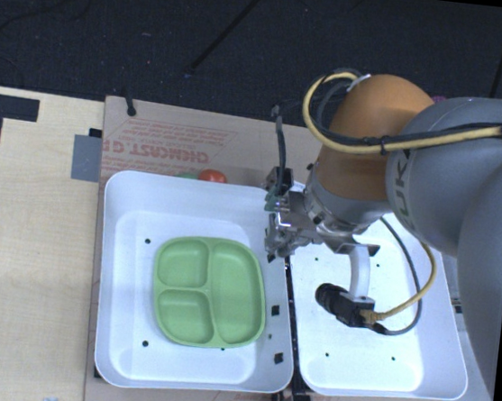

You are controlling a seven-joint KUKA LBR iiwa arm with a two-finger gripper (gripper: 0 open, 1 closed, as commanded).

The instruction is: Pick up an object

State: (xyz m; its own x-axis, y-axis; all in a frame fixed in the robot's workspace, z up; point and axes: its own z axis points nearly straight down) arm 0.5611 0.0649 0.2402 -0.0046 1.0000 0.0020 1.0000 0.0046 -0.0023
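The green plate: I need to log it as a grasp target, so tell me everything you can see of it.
The green plate is a pale green, rounded-square divided dish that looks like plastic, with three compartments, two smaller and one larger. It lies flat and upright on the floor of the left bin, turned slightly askew. Nothing lies in it and nothing touches it.

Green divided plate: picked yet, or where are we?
Not picked. The green divided plastic plate lies flat in the left white bin. The gripper sits over the seam between the bins, beside the plate's upper right corner. Grasp and lift remain.
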